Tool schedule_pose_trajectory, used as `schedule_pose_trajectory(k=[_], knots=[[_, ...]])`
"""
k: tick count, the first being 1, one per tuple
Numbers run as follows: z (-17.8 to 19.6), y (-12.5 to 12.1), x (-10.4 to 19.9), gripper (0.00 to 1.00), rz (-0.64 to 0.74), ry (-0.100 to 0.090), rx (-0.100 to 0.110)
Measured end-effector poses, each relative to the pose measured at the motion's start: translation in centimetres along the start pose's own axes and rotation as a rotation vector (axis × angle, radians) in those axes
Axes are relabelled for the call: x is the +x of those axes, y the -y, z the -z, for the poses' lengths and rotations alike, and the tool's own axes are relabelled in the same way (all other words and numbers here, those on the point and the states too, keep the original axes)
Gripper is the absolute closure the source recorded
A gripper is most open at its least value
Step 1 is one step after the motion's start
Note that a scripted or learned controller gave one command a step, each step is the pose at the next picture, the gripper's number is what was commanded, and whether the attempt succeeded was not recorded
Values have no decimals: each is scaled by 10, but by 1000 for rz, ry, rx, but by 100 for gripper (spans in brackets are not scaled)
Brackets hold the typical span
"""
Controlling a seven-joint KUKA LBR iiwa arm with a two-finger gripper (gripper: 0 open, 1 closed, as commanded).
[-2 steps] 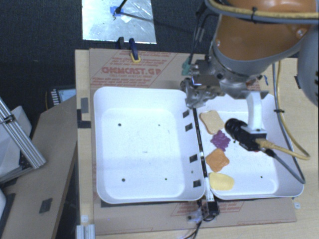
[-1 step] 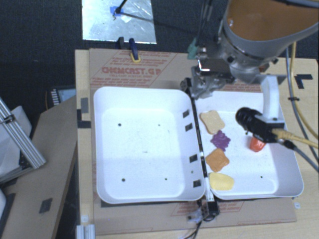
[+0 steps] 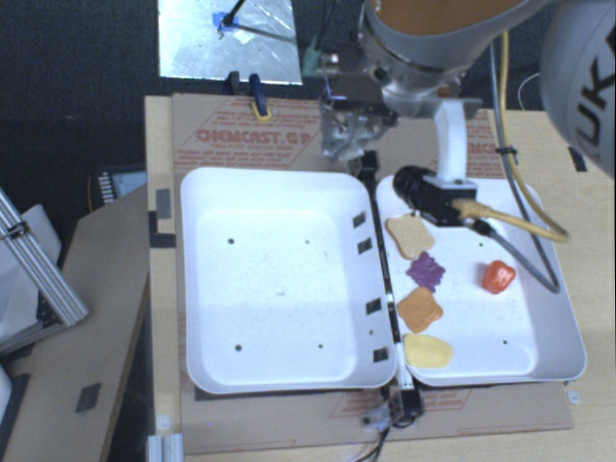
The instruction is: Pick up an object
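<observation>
Hovering above the far end of the divide between the two bins, the gripper [image 3: 354, 154] sat low over the rims; whether it was released or clenched could not be told, and nothing was seen held in it. All loose items lay in the right bin [image 3: 544, 340]. Nearest the gripper was a tan bread-shaped piece [image 3: 411, 236], close to the bin's left wall. Just below it in the view lay a purple piece [image 3: 425, 271], then an orange-brown piece [image 3: 420, 308], then a yellow piece [image 3: 427, 351] at the near left corner, the four forming a line along that wall. A red piece [image 3: 498, 277] lay apart from them, toward the middle of the bin. The left bin [image 3: 189, 287] stood beside it, rims touching. Both bins rested on a cardboard sheet [image 3: 252, 135] with red print, on the tabletop [image 3: 106, 296]
</observation>
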State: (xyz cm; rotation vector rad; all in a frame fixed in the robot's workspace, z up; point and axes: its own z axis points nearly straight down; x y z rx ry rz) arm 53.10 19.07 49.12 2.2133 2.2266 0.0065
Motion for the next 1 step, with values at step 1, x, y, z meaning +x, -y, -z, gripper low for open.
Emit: schedule_pose_trajectory(k=[1], knots=[[46, 20, 46, 100, 2, -2, -1]])
